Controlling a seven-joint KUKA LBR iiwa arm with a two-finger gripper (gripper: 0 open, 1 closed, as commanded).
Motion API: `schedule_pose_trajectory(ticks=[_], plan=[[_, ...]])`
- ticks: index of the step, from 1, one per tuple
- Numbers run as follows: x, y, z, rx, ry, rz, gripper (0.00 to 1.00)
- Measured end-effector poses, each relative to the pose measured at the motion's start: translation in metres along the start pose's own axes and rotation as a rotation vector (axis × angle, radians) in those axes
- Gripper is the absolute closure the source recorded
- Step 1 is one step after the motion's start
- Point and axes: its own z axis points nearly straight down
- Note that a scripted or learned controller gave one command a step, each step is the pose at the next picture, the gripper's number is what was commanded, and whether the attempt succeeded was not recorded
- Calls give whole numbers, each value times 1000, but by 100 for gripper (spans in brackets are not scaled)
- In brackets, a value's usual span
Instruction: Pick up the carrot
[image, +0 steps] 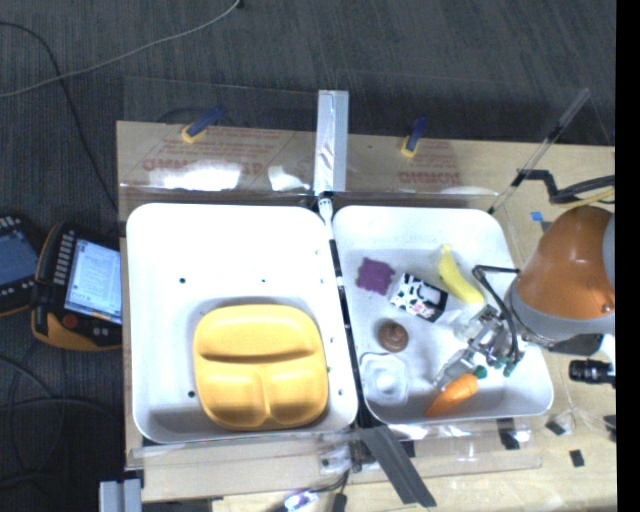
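Note:
The orange carrot (452, 393) lies near the front wall of the right bin (500, 235), pointing toward the lower left. My gripper (470, 364) hangs low in that bin, just above and to the right of the carrot's thick end, close to it or touching it. The carrot rests on the bin floor. The arm's grey wrist and orange band (565, 270) come in from the right, over the bin's right wall.
The right bin also holds a yellow banana (457, 275), a black-and-white item (418, 296), a purple piece (375, 274), a brown round thing (393, 336) and a clear cup (384, 379). A yellow moulded tray (260, 362) lies in the left bin (160, 250).

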Motion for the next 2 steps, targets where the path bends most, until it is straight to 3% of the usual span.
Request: schedule_pose_trajectory(ticks=[1, 2], plan=[[-16, -28, -24, 11, 14, 540, 0], [6, 1, 0, 9, -4, 466, 0]])
